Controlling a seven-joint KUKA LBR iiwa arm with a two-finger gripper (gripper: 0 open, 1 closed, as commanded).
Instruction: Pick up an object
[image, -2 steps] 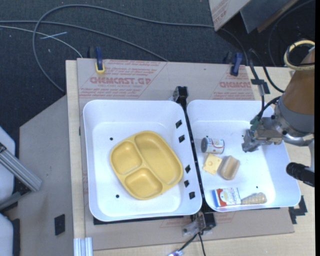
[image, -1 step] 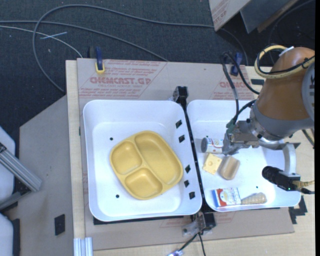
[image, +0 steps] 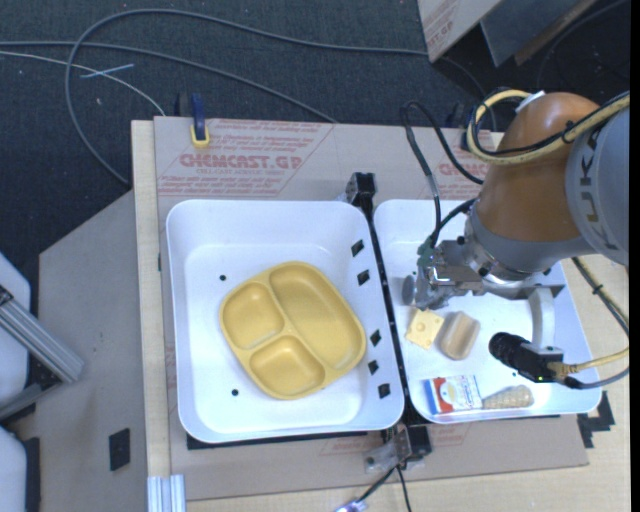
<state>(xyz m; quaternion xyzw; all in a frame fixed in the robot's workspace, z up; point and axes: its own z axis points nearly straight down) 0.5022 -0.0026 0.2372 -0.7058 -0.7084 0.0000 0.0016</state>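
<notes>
My gripper (image: 422, 291) hangs low over the left part of the right bin (image: 570, 405), under the grey wrist with its orange band. Just below it lies a yellow cheese wedge (image: 424, 329), with a tan rounded block (image: 460, 336) beside it on the right. I see nothing held in the gripper. Closer to the bin's front edge lie a small white carton with red and blue print (image: 451, 393) and a pale cone (image: 508, 398).
The left bin (image: 190, 300) holds a yellow divided plate (image: 291, 328) with three compartments. A black divider with clips (image: 378, 300) runs between the bins. The arm's body covers the back of the right bin.
</notes>
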